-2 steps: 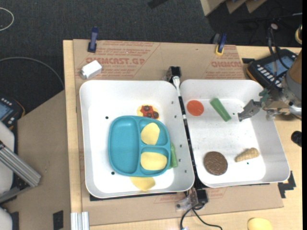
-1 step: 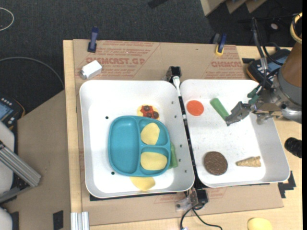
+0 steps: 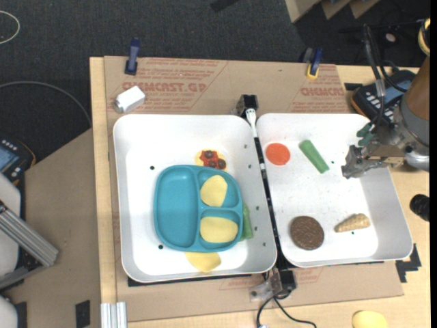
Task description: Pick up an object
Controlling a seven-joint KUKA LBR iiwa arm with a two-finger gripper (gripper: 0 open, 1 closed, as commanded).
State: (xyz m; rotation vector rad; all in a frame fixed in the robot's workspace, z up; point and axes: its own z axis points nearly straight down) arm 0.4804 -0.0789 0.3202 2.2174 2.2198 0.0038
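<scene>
The right bin (image 3: 382, 248) holds a flat orange-red disc (image 3: 277, 154), a green stick (image 3: 313, 156), a round brown cookie (image 3: 307, 231) and a tan cone-shaped piece (image 3: 351, 222). My gripper (image 3: 352, 167) hangs over the right part of this bin, to the right of the green stick and above the tan cone in the picture. Nothing is visibly held in it. The grey arm comes in from the right edge.
The left bin (image 3: 130, 183) bears a blue divided plate (image 3: 179, 207) with two yellow pieces (image 3: 214, 190), a small pizza-like toy (image 3: 212, 159) behind it and a yellow piece (image 3: 203, 260) at its front. A white block (image 3: 130, 99) lies on the cardboard beyond.
</scene>
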